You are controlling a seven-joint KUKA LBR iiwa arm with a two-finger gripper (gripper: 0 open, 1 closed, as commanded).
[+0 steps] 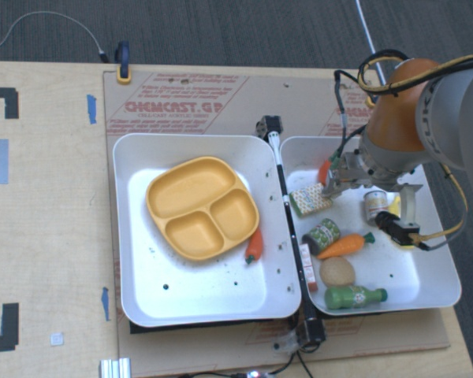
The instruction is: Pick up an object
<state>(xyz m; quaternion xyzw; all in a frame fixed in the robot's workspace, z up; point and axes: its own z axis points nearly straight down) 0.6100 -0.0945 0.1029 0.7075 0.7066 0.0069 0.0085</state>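
My gripper point(338, 177) hangs low over the back left part of the right bin point(433, 278), under the orange wrist band. A small red-orange piece point(324, 170) sits right against its left side; I cannot tell whether it is gripped. Just below lies a checkered cracker-like block point(310, 201). A silver can point(374, 205) stands to the gripper's lower right. Further forward are a dark green can point(325, 233), an orange carrot point(343, 246), a tan round potato point(338, 272) and a green bottle point(355, 296) lying on its side.
The left bin point(142, 290) holds a yellow divided plate point(202, 207) and a small red-orange pepper point(254, 246) at the plate's right rim. A black divider rail point(284, 195) separates the bins. Cables loop off the arm above the right bin's right wall.
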